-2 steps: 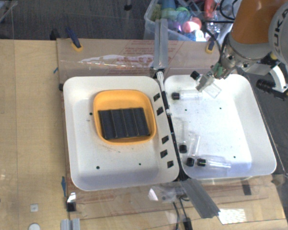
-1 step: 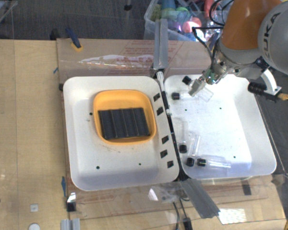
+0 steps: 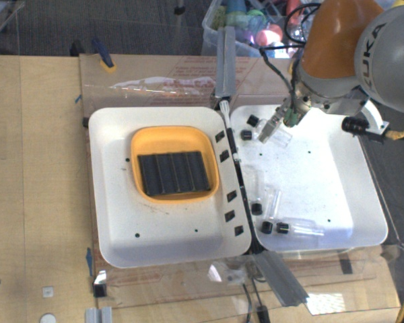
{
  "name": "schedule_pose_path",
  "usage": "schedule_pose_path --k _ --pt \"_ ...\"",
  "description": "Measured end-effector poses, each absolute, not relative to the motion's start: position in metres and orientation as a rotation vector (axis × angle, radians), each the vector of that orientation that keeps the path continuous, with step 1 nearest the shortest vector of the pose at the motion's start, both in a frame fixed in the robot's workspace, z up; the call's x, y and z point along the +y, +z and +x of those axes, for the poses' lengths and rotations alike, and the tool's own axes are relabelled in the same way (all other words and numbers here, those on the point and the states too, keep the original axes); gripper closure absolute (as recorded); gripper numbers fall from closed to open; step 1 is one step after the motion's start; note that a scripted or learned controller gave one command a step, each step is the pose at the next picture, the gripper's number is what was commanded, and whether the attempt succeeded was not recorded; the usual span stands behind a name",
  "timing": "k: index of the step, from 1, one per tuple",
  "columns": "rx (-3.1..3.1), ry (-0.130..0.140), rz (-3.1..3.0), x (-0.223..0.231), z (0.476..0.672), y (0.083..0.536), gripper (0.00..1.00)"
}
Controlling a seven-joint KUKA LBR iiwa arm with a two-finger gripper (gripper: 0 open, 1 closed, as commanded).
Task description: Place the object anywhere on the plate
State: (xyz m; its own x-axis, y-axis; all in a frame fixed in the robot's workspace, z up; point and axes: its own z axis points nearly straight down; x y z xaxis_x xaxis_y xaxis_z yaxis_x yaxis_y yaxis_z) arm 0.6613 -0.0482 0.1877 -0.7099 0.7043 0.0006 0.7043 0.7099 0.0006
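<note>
"Wooden tabletop (image 3: 34, 180) under two shallow white bins: so where did the task's thing lie?"

"A black ribbed rectangular slab (image 3: 174, 173) lay flat inside the orange rounded-square plate (image 3: 172, 134), in the left bin (image 3: 114, 241). By that, the placing looked done."

"And the arm?"

"Its gripper (image 3: 273, 130) hung over the far part of the right bin (image 3: 350, 180), well apart from the plate. How far open it was, or whether it held anything, could not be told."

"What could have gone wrong, then?"

"The slab filled most of the plate's floor. A fresh grasp there might have nudged the plate or tipped the slab onto its rim. Nearer trouble sat beside the gripper: a small black cap (image 3: 253, 121), which a low sweep could have knocked. Clear plastic tubes with black caps (image 3: 299, 229) lay at the near edge, and being round they would probably roll if touched."
</note>
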Motion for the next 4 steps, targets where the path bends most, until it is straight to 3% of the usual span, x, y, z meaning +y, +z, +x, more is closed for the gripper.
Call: schedule_pose_path --k 1,4 --pt "-2.905 -0.002 -1.196 -0.048 0.661 0.188 0.00" --pt "-2.875 -0.001 -1.285 -0.172 0.664 0.225 0.00"
